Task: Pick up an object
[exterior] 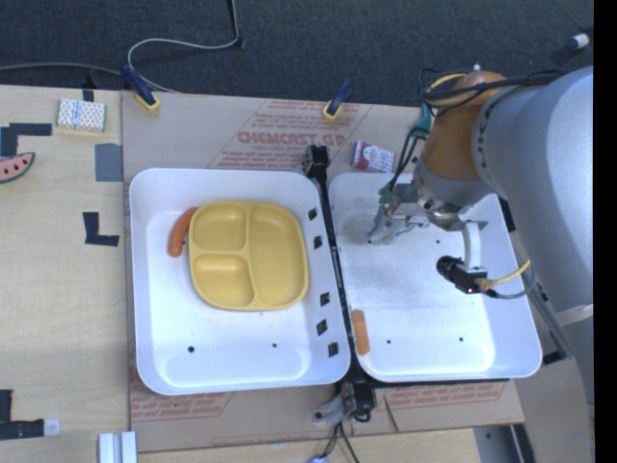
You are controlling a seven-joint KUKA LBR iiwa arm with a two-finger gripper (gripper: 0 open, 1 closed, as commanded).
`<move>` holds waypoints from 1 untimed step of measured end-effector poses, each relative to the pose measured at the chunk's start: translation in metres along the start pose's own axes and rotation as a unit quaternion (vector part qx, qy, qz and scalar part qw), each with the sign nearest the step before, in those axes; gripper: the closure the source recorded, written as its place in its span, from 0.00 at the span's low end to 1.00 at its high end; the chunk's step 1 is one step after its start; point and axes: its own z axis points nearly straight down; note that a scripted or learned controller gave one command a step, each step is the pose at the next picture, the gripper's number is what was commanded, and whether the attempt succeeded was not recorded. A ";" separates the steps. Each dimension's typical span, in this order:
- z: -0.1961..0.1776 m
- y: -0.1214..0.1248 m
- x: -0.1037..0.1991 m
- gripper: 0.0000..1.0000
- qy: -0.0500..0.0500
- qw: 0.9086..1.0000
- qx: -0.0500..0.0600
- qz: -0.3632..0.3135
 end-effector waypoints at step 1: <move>-0.009 0.000 0.001 1.00 0.001 1.000 0.001 -0.001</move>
